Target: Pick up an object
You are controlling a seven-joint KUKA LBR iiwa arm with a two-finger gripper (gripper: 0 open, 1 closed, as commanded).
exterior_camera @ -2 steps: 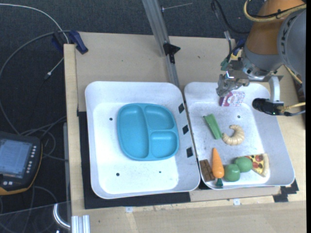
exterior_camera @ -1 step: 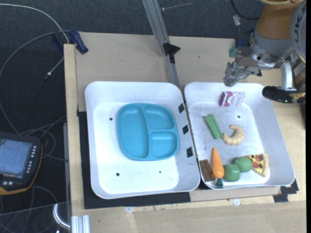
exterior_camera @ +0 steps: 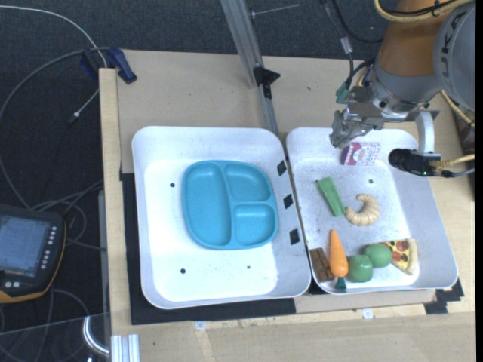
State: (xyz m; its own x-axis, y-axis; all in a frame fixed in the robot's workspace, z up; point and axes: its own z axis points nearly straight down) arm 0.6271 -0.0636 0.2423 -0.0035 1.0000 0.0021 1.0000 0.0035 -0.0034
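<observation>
Left bin (exterior_camera: 151,202): holds a divided tray (exterior_camera: 229,204), lying near its middle.
Right bin (exterior_camera: 434,225): just beside the left bin on the bench (exterior_camera: 189,89).
Far end of right bin: a small packet (exterior_camera: 361,154), the end effector (exterior_camera: 343,136) above its left edge.
Middle: a stick (exterior_camera: 329,196), with a croissant (exterior_camera: 364,210) to its right.
Near edge, left to right: chocolate bar (exterior_camera: 320,264), carrot (exterior_camera: 337,254), two round fruits (exterior_camera: 370,262), pizza slice (exterior_camera: 402,253).

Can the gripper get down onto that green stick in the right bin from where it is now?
Probably yes. The gripper hangs over the far end of the right bin, and the green stick lies just nearer, apart from the croissant and the carrot, with nothing lying over it.
</observation>
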